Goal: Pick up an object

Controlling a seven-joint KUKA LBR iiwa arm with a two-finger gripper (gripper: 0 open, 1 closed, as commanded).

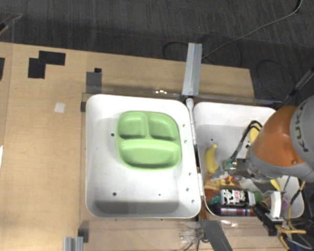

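Spanning a wooden bench (34, 158), perhaps over dark carpet (126, 16).

Part of a maker's name stands in dark letters on the grey arm (312, 122), just above its orange band (277, 139): a "K" and "U" can be made out, the rest cut off at the edge. Below the band, in the right bin (220, 116), a dark bottle (237, 197) lying on its side bears a white label with lettering, perhaps a brand, too small to read.
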